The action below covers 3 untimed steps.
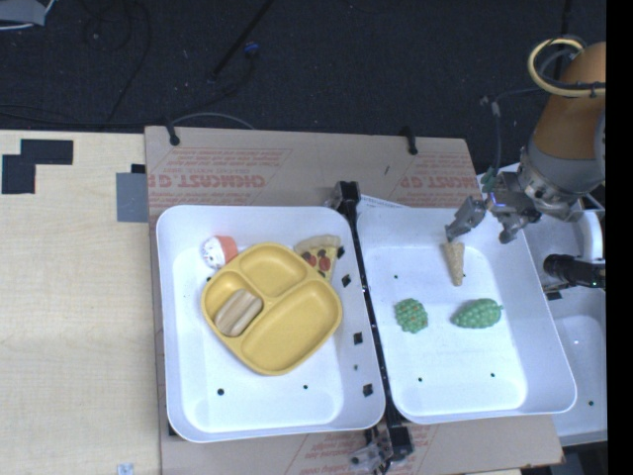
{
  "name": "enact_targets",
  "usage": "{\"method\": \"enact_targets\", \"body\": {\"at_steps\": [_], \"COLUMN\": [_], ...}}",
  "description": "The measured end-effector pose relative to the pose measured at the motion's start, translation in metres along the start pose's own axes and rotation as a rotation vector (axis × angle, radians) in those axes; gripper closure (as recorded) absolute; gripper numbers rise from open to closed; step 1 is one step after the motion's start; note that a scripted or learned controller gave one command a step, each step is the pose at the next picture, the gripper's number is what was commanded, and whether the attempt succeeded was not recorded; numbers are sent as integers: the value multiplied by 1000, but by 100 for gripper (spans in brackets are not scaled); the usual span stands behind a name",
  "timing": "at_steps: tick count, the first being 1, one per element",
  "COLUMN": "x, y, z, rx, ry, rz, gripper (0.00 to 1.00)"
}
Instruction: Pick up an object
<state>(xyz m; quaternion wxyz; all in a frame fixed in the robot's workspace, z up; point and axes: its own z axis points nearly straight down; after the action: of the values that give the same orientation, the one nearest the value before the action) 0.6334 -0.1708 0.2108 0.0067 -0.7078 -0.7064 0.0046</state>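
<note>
We see the pincer [487, 220] at the upper right, above the far edge of the right bin [534, 384]. Its two fingers [463, 222] are spread apart with nothing between them. Above it the grey arm rises to an orange band, with a loop of yellow cable [556, 64] near the top.

Just below the pincer, apart from it, lies a small tan cone [454, 261] on the floor of the right bin. Nearer to us in the same bin sit two green knobbly pieces, a rounder one [410, 315] to the left and a longer one [478, 314] to the right, near each other but not touching.

The left bin [188, 384] holds a yellow divided plate [287, 325] with a tan bread-like piece [236, 312] in its small section. Just beyond the plate are a pizza slice [318, 254] and a small orange and white thing [219, 251].

Both bins rest on a sheet of brown cardboard [257, 171] with red print. To the left is a pale wooden bench [69, 315] with dark square marks. Behind everything is a dark floor [297, 47] with loose cables.
</note>
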Motion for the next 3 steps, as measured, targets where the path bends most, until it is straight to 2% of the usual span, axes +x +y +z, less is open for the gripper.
{"method": "enact_targets", "body": {"at_steps": [1,2,3], "x": [0,-6,-11], "y": [3,4,-4], "z": [-9,53,107], "rx": [-13,-9,-9], "ry": [-2,-2,-2], "rz": [-2,-2,-2], "gripper": [0,0,0]}}
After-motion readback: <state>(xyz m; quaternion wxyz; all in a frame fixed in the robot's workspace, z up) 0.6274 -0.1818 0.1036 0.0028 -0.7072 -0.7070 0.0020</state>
